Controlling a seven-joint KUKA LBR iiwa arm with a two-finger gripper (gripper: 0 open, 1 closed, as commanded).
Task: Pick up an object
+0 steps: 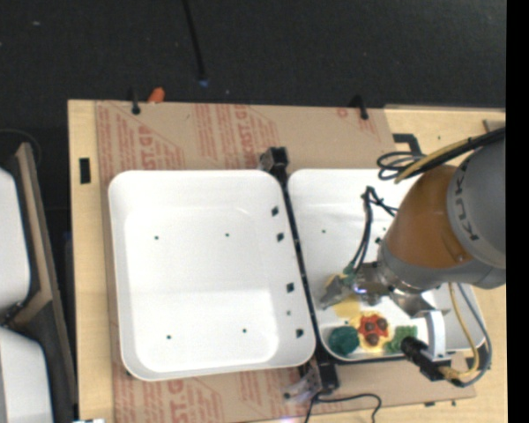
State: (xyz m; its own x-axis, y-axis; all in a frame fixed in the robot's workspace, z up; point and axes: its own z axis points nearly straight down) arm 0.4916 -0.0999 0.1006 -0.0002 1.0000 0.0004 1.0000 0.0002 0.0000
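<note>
Your claw (351, 291) sits low in the right bin (335, 203), at about 7 o'clock from the orange band (426, 227) of the arm (476, 218). Its metal parts blur together above the small things there, so you cannot tell how far it is spread, nor whether it has hold of anything. It hangs just over the yellow piece (346, 307), and contact cannot be judged.

The arm comes in from 3 o'clock, its grey body at the right edge and the orange band angling down toward 8 o'clock. Black cables (370, 227) loop along its left side.

The things to pick lie bunched in the bin's near corner, at 5 o'clock on the tabletop (97, 236). A dark green lump (341, 340) is at the left, rounded, with no clear long axis. A red and orange toy (374, 327) lies just beside it at 2 o'clock. A thin green strip (404, 333) lies at 3 o'clock of that; its heading is too small to read.

The left bin (203, 271) lies at 9 o'clock of the claw.
</note>
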